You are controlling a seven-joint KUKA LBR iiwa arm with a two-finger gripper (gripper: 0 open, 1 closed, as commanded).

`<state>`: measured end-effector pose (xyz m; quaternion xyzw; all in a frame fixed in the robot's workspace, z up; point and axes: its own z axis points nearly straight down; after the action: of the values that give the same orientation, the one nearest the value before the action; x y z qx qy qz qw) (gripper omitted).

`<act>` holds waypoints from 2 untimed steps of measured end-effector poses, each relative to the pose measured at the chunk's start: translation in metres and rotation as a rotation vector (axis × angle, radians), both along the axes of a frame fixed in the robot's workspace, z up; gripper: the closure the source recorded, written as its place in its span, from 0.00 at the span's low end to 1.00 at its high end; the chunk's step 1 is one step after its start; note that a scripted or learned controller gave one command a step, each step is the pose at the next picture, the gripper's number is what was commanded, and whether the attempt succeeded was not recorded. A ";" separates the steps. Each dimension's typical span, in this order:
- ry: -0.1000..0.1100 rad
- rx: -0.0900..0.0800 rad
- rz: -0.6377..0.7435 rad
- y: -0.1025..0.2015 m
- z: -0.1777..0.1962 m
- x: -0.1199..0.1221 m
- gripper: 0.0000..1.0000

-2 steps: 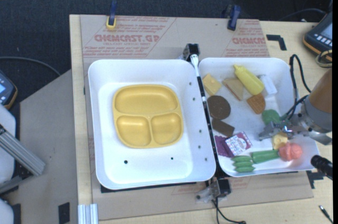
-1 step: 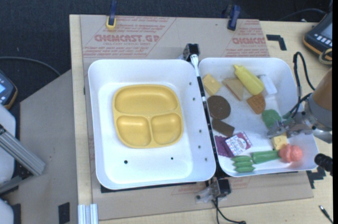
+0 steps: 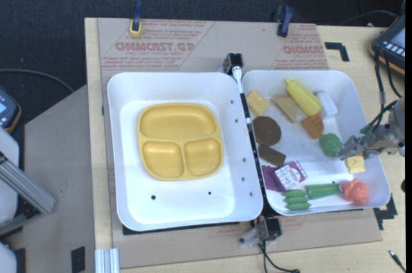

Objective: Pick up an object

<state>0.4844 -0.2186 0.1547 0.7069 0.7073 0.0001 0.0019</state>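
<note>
A wooden bench point(image 3: 193, 46) bears two white bins. The right bin point(image 3: 335, 80) holds toy food: a yellow block point(image 3: 355, 165) beside the gripper point(image 3: 358, 148), whose grip I cannot tell, a green ball point(image 3: 331, 144), a banana point(image 3: 301, 96). The left bin point(image 3: 122, 136) holds a yellow tray point(image 3: 180, 140).

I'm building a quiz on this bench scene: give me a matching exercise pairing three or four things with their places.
Things:
1. yellow divided plate
2. brown round disc
3. green pea pod
4. claw

Places:
A. right bin, front edge
B. left bin
C. right bin, near the divider
D. over the right bin's right side

Pairs: 1-B, 2-C, 3-A, 4-D
</note>
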 end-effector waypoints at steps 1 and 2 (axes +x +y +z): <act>-0.001 0.000 0.001 0.009 0.055 0.004 1.00; -0.001 0.000 0.001 0.009 0.071 0.005 1.00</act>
<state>0.4890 -0.2096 0.2254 0.7067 0.7075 0.0005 0.0023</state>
